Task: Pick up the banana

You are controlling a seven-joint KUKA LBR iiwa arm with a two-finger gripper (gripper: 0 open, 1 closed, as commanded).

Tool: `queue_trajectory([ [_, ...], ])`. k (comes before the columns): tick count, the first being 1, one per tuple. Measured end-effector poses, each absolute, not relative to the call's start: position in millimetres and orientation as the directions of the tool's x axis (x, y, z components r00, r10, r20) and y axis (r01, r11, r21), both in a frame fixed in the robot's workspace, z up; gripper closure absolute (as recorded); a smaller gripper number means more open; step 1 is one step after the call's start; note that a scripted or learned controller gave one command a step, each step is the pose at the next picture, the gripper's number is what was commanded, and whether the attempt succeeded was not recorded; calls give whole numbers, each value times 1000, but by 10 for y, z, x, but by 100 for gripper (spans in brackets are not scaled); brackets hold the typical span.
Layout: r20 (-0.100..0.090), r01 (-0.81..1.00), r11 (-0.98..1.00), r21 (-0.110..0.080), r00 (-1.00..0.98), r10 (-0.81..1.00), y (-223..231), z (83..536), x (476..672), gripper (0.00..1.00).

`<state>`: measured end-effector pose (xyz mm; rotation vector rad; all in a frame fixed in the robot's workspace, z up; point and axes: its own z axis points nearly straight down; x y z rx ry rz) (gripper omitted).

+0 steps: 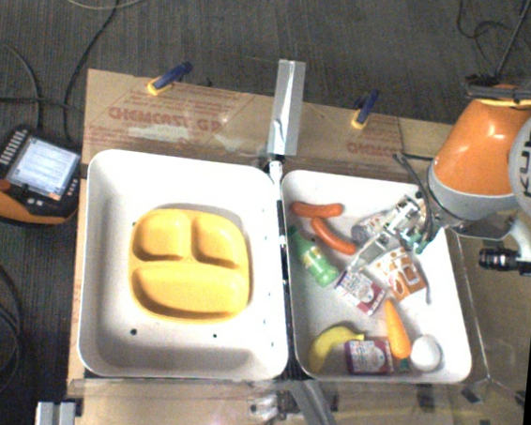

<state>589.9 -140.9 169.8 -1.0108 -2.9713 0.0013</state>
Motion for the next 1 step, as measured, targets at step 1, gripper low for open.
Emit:
queue_trajectory([
  [1,3,356,934,0,-934,356,-1678,1664,5163,0],
])
